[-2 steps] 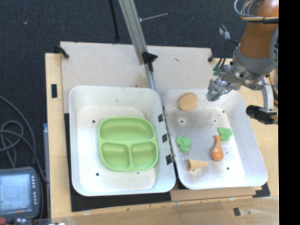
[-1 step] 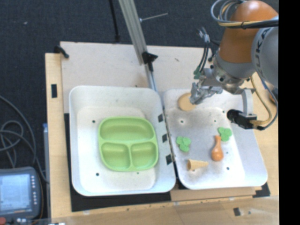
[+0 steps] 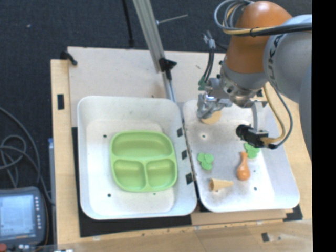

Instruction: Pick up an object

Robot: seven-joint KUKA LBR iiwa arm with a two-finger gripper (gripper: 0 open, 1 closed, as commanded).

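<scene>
My gripper (image 3: 209,111) hangs over the far left corner of the right bin (image 3: 278,193). A pale tan object (image 3: 212,119) shows right under its tip, partly hidden by it; I cannot make out whether it is gripped or just lying on the bin floor. Further forward in the same bin lie a green leafy toy (image 3: 205,160), an orange pear-shaped toy (image 3: 242,168), a tan cone (image 3: 220,184) and a small green piece (image 3: 251,151).
The left bin (image 3: 92,119) holds a green divided plate (image 3: 143,159). A slanted metal pole (image 3: 152,35) rises behind the bins. A black cable fitting (image 3: 251,134) hangs from the arm over the right bin. A pendant (image 3: 18,217) sits at the lower left.
</scene>
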